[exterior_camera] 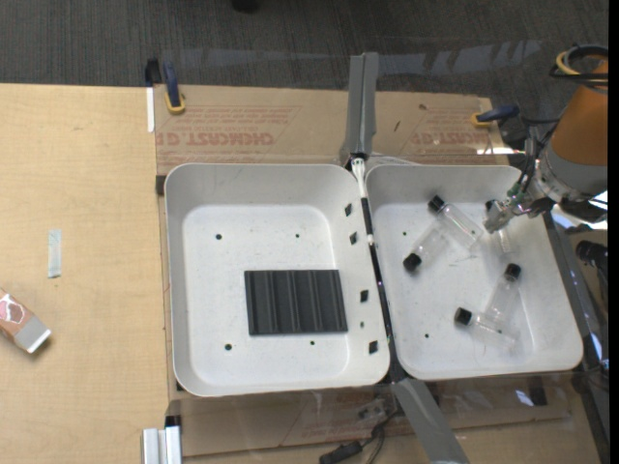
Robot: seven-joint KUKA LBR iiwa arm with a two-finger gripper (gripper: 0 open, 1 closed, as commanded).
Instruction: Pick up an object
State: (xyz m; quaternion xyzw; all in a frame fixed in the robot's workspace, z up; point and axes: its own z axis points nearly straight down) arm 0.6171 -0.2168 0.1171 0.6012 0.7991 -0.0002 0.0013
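The near rim of the left bin (280, 385) sits lowest in the view, with the right bin (484, 367) touching it along a shared middle edge. Inside the left bin, a dark ribbed mat (295, 302) lies flat near the centre, its ribs running toward and away from the camera, with bare white floor on every side.

The right bin holds four clear vials with black caps. One vial (453, 217) lies near that bin's far edge, its long axis slanting from upper left to lower right, cap toward the upper left. A second vial (427, 248) lies just below it, cap toward the lower left. A third (503, 293) stands nearly along the bin's depth, cap at its far end, near the right wall. A fourth (481, 322) lies just beside it, cap to the left.

The tool (500, 213) hangs above the right bin's far right part, near the first vial; I cannot tell how it is set. The arm (580, 133) enters over that bin's right corner.
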